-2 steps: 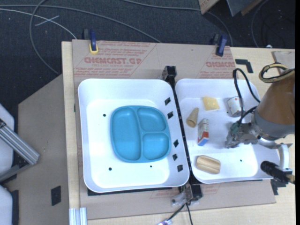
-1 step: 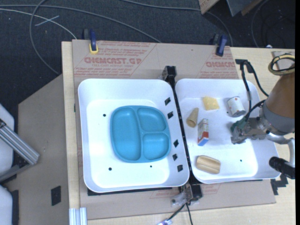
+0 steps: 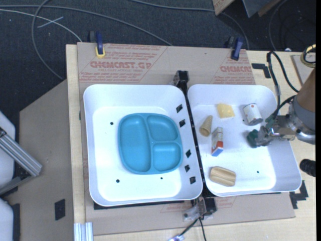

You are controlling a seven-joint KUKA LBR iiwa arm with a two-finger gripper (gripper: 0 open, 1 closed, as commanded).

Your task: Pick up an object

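Gripper (image 3: 257,137) (low, reaching leftward) over right bin (image 3: 281,179).

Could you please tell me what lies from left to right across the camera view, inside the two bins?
Blue divided tray → tan cone-shaped piece → small red, white and blue item → white cylinder → claw.
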